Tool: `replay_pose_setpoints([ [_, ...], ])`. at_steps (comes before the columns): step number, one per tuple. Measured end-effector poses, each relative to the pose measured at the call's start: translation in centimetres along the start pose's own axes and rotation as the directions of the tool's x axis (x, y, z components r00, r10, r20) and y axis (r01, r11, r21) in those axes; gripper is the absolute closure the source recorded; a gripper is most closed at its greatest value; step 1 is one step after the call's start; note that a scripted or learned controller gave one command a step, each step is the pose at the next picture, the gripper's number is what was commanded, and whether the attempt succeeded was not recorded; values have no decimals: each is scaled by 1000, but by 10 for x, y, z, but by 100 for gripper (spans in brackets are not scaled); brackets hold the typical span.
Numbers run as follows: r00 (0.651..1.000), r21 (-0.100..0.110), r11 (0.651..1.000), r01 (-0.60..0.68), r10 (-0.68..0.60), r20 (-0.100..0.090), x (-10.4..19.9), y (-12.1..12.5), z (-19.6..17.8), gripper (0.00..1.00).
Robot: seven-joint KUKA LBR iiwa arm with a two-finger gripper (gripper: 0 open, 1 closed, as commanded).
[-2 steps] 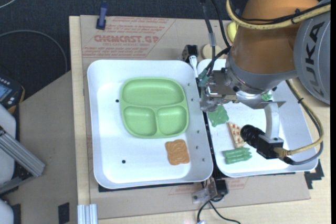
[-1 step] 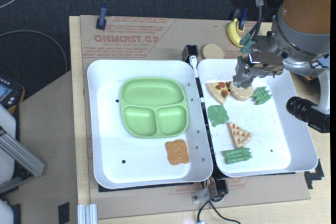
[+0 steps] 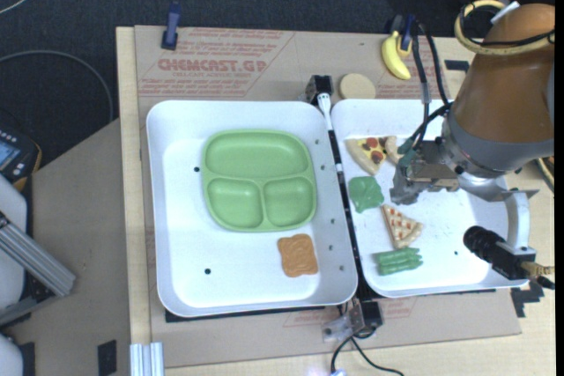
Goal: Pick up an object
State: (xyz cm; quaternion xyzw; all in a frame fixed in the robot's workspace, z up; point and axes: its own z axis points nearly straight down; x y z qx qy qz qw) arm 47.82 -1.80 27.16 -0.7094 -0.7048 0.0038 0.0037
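My gripper (image 3: pixel 404 189) hangs over the right bin (image 3: pixel 441 277), between two pizza slices. One pizza slice (image 3: pixel 372 151) lies at the bin's back left, the other pizza slice (image 3: pixel 403 227) just below the gripper. A green leafy piece (image 3: pixel 364 192) sits to the gripper's left, by the bin's left wall. A green bean bundle (image 3: pixel 397 260) lies near the front. In the left bin (image 3: pixel 176 216) rest a green divided plate (image 3: pixel 260 180) and a brown toast-like piece (image 3: pixel 298 255). The arm's body hides the fingertips.
A yellow banana (image 3: pixel 397 55) and a tan round disc (image 3: pixel 357 86) lie on the cardboard behind the right bin. A blue clip (image 3: pixel 170 27) sits at the board's back left. A black cylinder (image 3: pixel 493 251) on the arm overhangs the right bin's front right.
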Motion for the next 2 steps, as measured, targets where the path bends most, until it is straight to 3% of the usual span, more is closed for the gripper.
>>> replay_pose_setpoints([
  [1,1000,-13,1000,6,-6,1,2,1,-17,100],
  [2,1000,-5,1000,2,-2,-1,-64,1,48,100],
])
